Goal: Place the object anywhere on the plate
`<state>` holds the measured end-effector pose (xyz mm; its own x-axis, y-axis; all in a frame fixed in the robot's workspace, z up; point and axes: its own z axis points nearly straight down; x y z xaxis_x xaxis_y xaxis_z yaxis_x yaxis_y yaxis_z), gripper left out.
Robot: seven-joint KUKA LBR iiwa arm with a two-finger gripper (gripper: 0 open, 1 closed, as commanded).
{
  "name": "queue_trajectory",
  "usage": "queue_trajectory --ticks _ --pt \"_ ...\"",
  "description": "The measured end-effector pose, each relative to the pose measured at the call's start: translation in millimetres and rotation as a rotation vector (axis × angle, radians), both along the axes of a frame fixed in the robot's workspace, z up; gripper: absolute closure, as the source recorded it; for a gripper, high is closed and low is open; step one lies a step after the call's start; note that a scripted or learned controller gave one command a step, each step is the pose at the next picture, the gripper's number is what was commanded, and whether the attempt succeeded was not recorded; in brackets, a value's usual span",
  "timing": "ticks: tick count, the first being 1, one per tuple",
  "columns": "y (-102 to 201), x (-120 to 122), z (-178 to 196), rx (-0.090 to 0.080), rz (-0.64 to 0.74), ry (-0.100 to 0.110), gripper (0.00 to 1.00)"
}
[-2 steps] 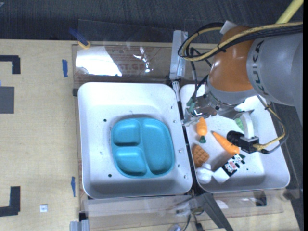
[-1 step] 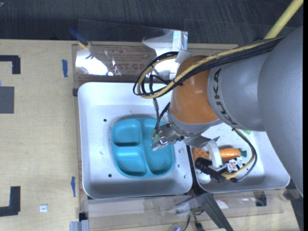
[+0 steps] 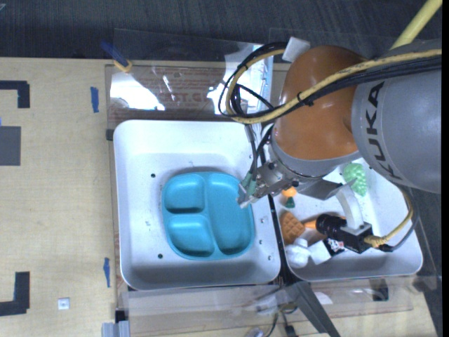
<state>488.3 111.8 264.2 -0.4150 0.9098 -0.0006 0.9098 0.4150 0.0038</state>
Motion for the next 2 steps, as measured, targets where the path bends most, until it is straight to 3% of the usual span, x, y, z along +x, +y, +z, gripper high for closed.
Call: queue_trajectory --ticks 1,2 --pt "92.0 12.7 -32.6 -0.001 -0.019 0.004 1.0" --pt "91.0 13.3 -32.0 -0.001 -0.021 0.002 0.0"
